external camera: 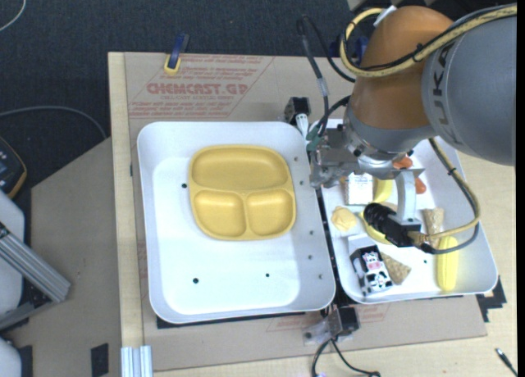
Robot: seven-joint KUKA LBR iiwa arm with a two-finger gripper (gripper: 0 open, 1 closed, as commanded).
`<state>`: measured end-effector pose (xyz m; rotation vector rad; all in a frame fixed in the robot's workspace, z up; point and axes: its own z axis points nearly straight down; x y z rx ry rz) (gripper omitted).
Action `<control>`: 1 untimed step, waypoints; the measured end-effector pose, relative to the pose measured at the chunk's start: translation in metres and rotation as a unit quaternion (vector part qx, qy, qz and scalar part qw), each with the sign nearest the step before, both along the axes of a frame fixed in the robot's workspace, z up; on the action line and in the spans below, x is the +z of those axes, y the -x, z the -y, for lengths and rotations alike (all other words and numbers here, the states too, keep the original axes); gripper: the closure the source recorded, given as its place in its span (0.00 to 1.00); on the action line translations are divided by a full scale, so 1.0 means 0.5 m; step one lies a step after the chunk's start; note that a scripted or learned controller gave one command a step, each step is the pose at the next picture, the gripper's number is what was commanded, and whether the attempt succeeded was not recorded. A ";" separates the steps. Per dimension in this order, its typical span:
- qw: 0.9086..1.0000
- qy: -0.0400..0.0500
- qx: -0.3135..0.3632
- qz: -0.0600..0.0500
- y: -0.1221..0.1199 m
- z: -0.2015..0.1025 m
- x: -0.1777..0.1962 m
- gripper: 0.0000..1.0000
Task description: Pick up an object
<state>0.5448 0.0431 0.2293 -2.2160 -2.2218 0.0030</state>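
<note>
Camera view: arm (443, 80) low over right bin (484, 273), gripper (373, 183) hidden beneath wrist, grip state impossible to tell. Banana (447, 265) against bin's near right side, long axis running near-to-far, lying nearward and right of wrist. Yellow divided tray (242, 191) in left bin (164, 269), well apart.

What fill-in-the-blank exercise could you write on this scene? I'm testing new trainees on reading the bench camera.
1. The yellow tray in the left bin has ___ compartments.
2. The arm's band above the wrist is coloured ___.
3. The banana lies in the ___ bin.
4. The small black-and-white cow-patterned item lies near the right bin's ___ edge.

Missing words: three; orange; right; front
</note>
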 end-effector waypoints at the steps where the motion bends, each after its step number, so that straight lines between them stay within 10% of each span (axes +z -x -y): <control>1: 1.000 0.000 -0.001 0.000 0.017 -0.012 -0.030 1.00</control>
